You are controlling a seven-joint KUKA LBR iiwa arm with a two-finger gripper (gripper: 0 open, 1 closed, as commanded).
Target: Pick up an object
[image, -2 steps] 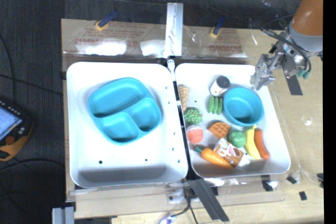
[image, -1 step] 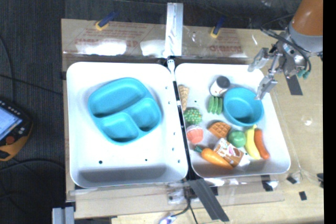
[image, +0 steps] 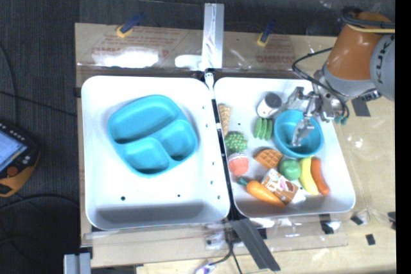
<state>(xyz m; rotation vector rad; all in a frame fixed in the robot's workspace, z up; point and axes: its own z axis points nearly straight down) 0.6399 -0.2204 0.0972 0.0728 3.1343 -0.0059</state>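
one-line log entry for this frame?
phase: reaching | gripper: over blue bowl, right bin | held: nothing seen | left bin: blue tray

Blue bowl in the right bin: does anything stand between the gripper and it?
Nothing visible does. The gripper is already down over the blue bowl, its tip inside the rim. The green pea pod lies beside the bowl's left edge, not in between.

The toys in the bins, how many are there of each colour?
Blue: 2, the divided tray and the bowl
Green: 3, peas, broccoli, round fruit
Orange: 2, carrot, waffle
Yellow: 1, banana
Total: 8
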